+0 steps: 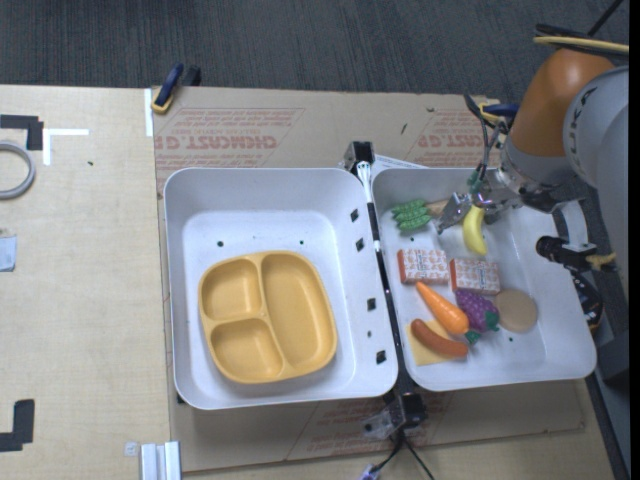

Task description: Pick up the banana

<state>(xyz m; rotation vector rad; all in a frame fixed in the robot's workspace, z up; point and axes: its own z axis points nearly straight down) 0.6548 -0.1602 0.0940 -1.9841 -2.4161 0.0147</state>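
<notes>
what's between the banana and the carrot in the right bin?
In the camera view, two small printed boxes lie side by side between the banana and the carrot.

Banana glossy plastic; bins smooth white plastic; divided plate matt yellow plastic; bench pale wood.

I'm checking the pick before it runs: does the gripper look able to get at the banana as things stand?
Probably yes. The gripper is already right at the banana, near its upper end, in the right bin. Nothing lies on top of the banana; the green toy sits clear beside it.
</notes>
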